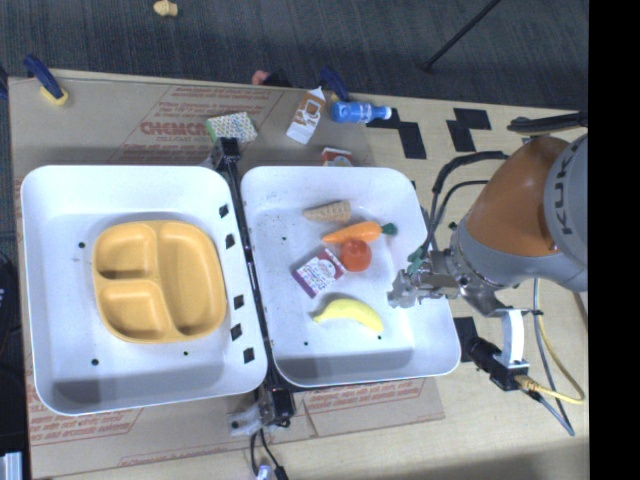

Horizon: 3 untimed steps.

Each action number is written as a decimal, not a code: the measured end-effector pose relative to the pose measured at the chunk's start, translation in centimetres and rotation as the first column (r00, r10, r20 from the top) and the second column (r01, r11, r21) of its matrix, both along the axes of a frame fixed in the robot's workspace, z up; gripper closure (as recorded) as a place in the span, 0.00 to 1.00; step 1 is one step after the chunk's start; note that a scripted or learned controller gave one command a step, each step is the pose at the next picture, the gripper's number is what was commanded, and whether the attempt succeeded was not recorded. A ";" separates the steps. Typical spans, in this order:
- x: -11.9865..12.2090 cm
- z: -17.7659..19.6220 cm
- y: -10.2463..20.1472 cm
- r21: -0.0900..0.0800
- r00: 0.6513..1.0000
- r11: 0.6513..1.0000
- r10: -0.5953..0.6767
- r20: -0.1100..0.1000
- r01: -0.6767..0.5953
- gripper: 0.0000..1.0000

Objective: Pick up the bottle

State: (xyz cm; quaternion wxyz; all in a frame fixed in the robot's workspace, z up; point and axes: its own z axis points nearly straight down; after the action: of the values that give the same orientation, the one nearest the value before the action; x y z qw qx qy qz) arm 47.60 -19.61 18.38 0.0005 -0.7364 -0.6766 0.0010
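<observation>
Bottle (358, 112) lies on bench outside bins, at 12 o'clock of right bin (428, 340). Hand (405, 288) sits low over bin's 3 o'clock rim; grip state cannot be told. Bottle ungrasped.

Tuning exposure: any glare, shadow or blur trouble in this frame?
Camera view: even light; right bin white looks near blown out; soft shadows under banana and carrot; overall soft, gripper detail smeared; blue bottle behind the bins small but legible.
</observation>
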 end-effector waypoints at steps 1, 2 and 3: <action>0.0 1.3 3.2 0.003 0.933 0.933 0.360 -0.001 -0.360 1.00; 0.0 2.6 2.4 0.000 0.972 0.972 0.237 0.001 -0.237 1.00; 0.0 2.7 -1.5 0.000 0.940 0.940 0.341 0.001 -0.341 1.00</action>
State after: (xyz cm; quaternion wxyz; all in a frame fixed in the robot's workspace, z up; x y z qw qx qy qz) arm 47.64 -21.13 21.12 0.0000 -0.6079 -0.7940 0.0004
